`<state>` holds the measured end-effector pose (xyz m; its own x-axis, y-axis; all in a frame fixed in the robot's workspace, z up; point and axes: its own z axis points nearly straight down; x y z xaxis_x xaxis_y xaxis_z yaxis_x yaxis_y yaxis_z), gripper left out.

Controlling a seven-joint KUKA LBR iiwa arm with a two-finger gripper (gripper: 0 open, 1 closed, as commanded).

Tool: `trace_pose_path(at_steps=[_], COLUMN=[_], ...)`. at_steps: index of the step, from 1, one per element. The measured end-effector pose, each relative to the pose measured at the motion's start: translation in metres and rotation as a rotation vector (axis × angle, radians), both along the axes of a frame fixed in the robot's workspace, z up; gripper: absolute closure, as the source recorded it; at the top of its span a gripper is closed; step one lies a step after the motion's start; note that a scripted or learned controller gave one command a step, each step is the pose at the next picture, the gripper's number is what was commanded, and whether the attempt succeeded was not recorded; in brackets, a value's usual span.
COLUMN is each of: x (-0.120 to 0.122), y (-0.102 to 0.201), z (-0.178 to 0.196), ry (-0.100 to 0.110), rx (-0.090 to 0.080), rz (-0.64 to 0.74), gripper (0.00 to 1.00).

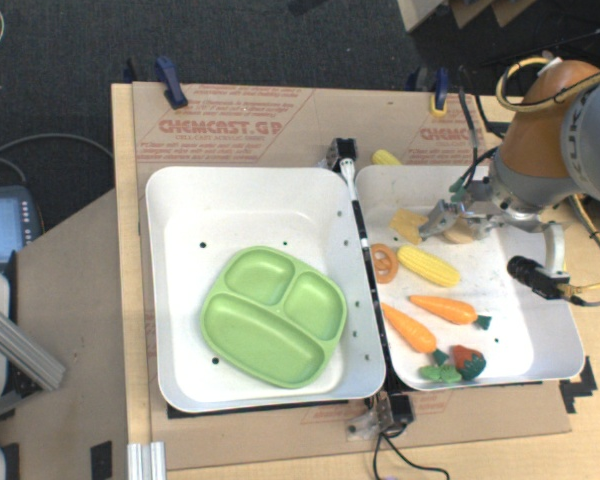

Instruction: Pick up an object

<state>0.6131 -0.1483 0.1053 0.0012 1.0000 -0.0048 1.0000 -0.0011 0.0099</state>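
Corn [428, 266] first: where does it lie?

In the right bin [570, 353], near its left wall. It is a yellow, bumpy cob lying at a slant, just below and to the left of my fingers [460, 226].

And your fingers, spread or pressed together?

I cannot tell. From above they are a tangle of grey metal, and my orange-banded arm [540, 138] covers what is behind them. A pale tan lump [463, 234] shows at their lower edge, but its shape is hidden.

What else is in that bin?

A flat yellow wedge [407, 225] lies just beside my fingers. A brown pretzel ring [383, 262] sits against the wall. There are two smooth orange carrots: one [445, 309] is below the corn, and the other [410, 328] is nearer the wall. Something red with green leaves [458, 365] is in the front corner, too small to make out. A small yellow piece [386, 157] sits on the far rim, partly cut off by it.

And the left bin [180, 268]?

It is glossy white plastic and holds a rounded green plate [273, 315] with three compartments. Both bins rest on printed cardboard covering the table [230, 123].
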Motion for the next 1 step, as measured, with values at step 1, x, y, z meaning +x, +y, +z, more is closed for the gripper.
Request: trace_pose_path(at_steps=[1], x=[0.0504], y=[-0.0202], z=[-0.0207], ry=[0.004], rx=[0.002], rz=[0.004], gripper=[0.00])
